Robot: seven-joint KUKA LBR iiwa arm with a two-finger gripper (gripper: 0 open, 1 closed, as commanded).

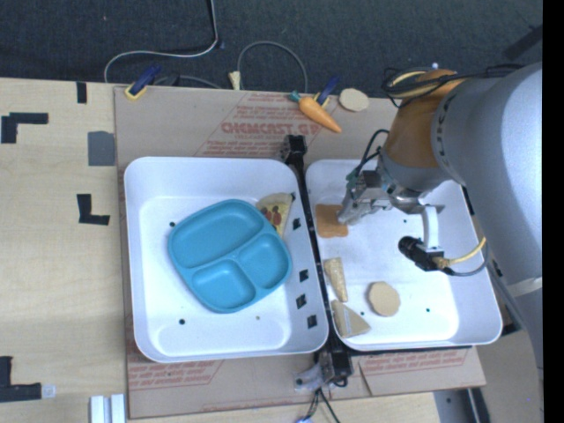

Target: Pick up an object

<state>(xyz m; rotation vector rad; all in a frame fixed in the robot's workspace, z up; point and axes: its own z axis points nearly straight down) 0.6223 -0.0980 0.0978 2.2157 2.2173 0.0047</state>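
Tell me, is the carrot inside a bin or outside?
Outside. The carrot lies on the brown cardboard behind both white bins, beyond the back rim of the right bin, near a round tan piece.

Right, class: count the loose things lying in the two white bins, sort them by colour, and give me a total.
Blue: 1, the divided plate in the left bin.
Tan or beige: 5, the wedge by the plate, and in the right bin the slice at the tool, the strip, the round piece and the corner wedge.
Total: 6
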